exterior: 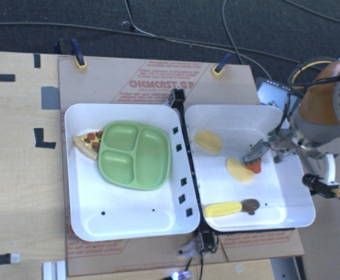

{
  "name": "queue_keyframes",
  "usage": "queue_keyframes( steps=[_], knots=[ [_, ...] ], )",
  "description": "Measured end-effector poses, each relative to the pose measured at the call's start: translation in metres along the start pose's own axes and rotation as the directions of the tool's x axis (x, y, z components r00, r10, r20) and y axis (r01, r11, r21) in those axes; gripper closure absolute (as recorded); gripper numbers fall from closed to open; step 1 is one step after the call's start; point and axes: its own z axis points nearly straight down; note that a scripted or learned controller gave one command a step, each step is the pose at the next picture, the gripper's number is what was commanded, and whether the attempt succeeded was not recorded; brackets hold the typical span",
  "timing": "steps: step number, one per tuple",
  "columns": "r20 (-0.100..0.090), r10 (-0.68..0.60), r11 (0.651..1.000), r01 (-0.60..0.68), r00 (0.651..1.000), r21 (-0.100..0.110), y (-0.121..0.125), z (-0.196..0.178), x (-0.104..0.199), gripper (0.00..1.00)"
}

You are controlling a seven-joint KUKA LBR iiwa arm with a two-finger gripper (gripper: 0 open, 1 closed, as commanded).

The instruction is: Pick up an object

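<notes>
Plainly the object nearest to being picked is the small red-orange piece (pixel 255 167) in the right bin (pixel 292 214), lying toward the bin's right edge, about midway between its far and near edges. It touches, or slightly overlaps, the right end of a pale yellow rounded piece (pixel 239 170). The gripper (pixel 256 154) sits right over the red piece, its grey fingers partly covering it, and whether they are spread or closed around anything cannot be told from this angle.

The red piece looks like a small plastic toy food: probably light, stiff, and smooth enough to slip from a shallow pinch. A grip across its narrow width, low on its body, seems the safest hold, though much of it is hidden.

The yellow piece beside it is the main obstacle, since a finger coming down on that side could land on it or push both away together. Another yellow rounded piece (pixel 208 141) lies near the far left corner of the same bin, well apart. Along the near edge lies a yellow corn-like toy (pixel 222 209) with a brown piece (pixel 250 205) touching its right end. Neither is in the way.

The left bin (pixel 123 226) holds a green divided plate (pixel 135 155) toward its far edge, with a pizza slice toy (pixel 89 143) tucked partly under the plate's left side. A black divider (pixel 185 174) runs between the bins.
</notes>
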Motion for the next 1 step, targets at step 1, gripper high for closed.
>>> queue_keyframes(
  steps=[1],
  knots=[
    [0.003, 0.001, 1.0, -0.001, 1.0, -0.006, 0.0008, 0.0513, 0.0002, 0.0]
  ],
)
